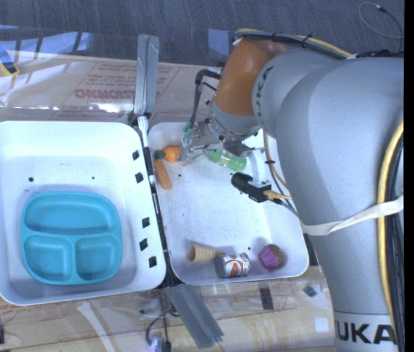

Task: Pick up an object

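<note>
Our gripper (201, 147) hovers low at the right bin's (295, 270) far end; we cannot tell its grasp. Beside it lie an orange carrot-shaped toy (164, 170) and a pale green bottle (229, 160), so we judge nothing lifted yet.

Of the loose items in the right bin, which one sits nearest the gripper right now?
The green bottle, lying right beside the gripper at the bin's far end. The cone, can and purple item sit along the near wall.

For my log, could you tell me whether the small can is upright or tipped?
Tipped: the can lies on its side on the right bin floor.
</note>
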Controlling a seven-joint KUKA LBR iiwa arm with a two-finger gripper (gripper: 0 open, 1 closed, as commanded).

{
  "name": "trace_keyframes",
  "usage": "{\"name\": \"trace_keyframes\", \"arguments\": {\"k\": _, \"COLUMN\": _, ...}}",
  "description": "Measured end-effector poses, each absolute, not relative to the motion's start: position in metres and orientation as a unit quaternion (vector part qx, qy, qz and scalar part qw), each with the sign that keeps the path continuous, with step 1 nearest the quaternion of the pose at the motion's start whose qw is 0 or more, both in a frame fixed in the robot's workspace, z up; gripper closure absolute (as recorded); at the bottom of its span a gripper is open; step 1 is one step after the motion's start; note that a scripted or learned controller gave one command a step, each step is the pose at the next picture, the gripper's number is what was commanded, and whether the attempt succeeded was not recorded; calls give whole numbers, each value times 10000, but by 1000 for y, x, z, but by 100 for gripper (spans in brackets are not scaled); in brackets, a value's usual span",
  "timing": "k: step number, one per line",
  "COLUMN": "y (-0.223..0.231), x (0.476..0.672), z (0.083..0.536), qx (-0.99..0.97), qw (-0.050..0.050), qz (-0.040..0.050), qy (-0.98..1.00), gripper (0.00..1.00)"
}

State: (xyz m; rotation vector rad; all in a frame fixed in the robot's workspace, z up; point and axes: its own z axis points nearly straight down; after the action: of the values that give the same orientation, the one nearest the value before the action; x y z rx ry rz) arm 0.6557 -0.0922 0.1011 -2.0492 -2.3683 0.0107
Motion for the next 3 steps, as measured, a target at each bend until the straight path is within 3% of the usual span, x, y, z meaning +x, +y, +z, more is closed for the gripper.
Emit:
{"name": "trace_keyframes", "arguments": {"k": 1, "y": -92, "x": 655, "z": 101, "qx": -6543, "qw": 54, "qz": 41, "qy": -7562, "gripper": 0}}
{"name": "trace_keyframes", "arguments": {"k": 2, "y": -92, "x": 656, "z": 111, "qx": -6530, "qw": 51, "qz": 38, "qy": -7573, "gripper": 100}}
{"name": "trace_keyframes", "arguments": {"k": 3, "y": -92, "x": 656, "z": 111, "qx": -6530, "qw": 52, "qz": 39, "qy": -7574, "gripper": 0}}
